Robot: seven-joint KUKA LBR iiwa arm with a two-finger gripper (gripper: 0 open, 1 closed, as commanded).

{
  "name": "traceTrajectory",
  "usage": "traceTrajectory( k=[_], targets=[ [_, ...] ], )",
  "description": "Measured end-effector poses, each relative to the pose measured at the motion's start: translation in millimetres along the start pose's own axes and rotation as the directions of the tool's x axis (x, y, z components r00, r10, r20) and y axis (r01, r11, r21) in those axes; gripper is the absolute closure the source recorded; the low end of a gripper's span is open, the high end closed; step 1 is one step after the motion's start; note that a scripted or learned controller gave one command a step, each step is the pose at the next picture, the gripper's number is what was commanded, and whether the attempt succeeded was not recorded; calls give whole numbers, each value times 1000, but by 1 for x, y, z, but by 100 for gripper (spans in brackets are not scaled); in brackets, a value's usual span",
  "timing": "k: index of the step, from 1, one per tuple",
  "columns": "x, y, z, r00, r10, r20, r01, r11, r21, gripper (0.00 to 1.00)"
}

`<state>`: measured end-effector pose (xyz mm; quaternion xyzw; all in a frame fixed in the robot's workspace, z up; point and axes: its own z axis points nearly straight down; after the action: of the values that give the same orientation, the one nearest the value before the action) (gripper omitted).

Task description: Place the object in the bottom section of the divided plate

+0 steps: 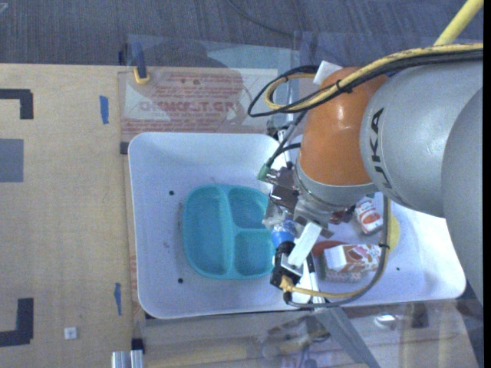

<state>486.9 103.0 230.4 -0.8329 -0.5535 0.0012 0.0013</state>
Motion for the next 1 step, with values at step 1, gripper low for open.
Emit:
traceTrajectory(
  k=[1],
  targets=[
    [53, -1, -30, 983, -183, 0, 183, 983, -3, 100]
  ],
)
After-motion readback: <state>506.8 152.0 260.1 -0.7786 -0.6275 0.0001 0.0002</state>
